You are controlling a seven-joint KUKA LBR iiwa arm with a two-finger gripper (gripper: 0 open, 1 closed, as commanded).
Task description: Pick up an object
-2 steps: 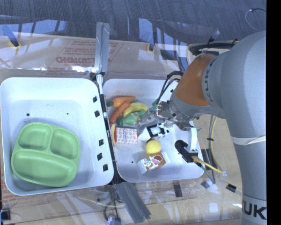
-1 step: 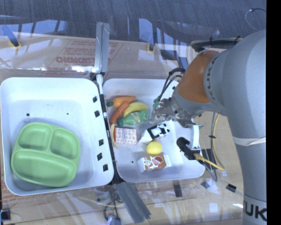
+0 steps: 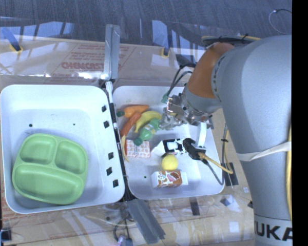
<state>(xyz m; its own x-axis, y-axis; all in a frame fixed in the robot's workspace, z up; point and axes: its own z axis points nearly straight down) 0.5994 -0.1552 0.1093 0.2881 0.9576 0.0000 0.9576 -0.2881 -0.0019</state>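
The right bin (image 3: 208, 186) holds several items. An orange carrot (image 3: 132, 115) lies at its back left, with a yellow banana (image 3: 146, 119) beside it and a green bottle (image 3: 145, 132) just in front. A small red-and-white packet (image 3: 137, 149) lies by the left wall. Toward the front lie a yellow lemon (image 3: 169, 162) and a brown-and-white carton (image 3: 169, 179). My gripper (image 3: 167, 119) hangs low over the bin's middle, right next to the banana's right end and the bottle. I see nothing clearly held in it.
The left bin (image 3: 51, 99) holds a green divided plate (image 3: 50, 168) at its front. The grey arm (image 3: 256, 111) fills the right side and overhangs the right bin's right edge. A divider with black clips (image 3: 112, 137) separates the bins.
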